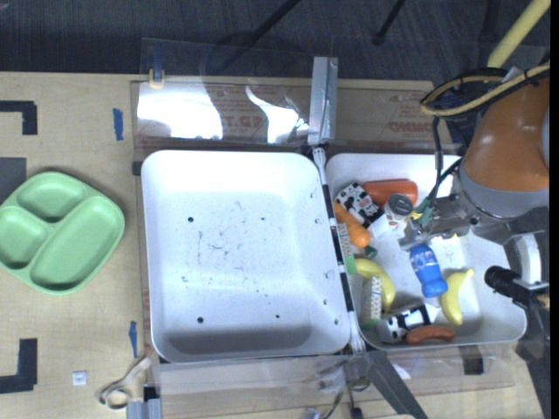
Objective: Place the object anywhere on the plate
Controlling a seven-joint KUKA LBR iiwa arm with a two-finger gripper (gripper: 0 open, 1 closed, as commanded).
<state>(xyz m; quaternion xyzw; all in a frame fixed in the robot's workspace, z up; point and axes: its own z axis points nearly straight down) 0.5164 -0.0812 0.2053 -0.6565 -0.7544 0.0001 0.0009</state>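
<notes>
The green plate [59, 231], split into three compartments, lies on the bench at the far left, outside the bins. My gripper [425, 227] hangs over the right bin [502, 326], at the end of the grey arm with the orange band [515, 138]. Right below it lies a blue bottle [427, 271] with a white cap. Around the bottle are a yellow banana [455, 293], a second banana [377, 278], an orange carrot [390, 188], a black-and-white cow-patterned toy [355, 202] and a red sausage [430, 333]. Nothing shows between the gripper and the plate.
The left bin [236, 251] stands between the right bin and the plate. A clear panel [227, 103] and a metal post [322, 99] rise behind the bins. Black tape marks [22, 116] sit on the wooden bench near the plate.
</notes>
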